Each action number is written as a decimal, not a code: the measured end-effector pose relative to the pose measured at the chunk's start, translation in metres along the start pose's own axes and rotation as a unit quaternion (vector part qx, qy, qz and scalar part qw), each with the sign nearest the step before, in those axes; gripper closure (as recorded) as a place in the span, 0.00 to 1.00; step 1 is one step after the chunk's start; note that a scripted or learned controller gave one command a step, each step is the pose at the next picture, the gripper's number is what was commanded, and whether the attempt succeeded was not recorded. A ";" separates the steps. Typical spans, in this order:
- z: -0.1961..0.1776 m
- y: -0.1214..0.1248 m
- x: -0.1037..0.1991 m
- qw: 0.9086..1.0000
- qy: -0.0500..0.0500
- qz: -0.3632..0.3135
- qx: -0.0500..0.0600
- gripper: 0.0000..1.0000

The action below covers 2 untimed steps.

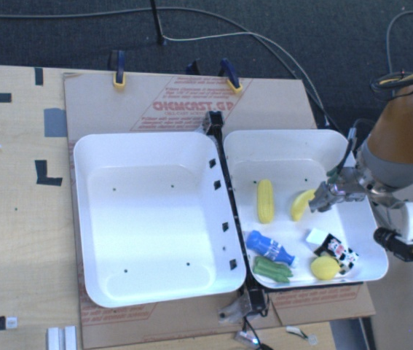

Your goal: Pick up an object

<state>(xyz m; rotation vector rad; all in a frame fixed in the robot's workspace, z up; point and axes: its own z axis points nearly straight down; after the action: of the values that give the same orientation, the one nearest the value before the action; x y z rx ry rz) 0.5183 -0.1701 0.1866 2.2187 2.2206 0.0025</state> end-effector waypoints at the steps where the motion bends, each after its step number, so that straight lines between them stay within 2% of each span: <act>1: -0.043 0.006 0.000 1.000 0.000 0.000 0.000 1.00; 2: -0.034 0.023 0.049 1.000 0.001 -0.002 0.002 1.00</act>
<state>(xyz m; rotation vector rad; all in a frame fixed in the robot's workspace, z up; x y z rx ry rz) 0.5413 -0.1207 0.2202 2.2178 2.2276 0.0001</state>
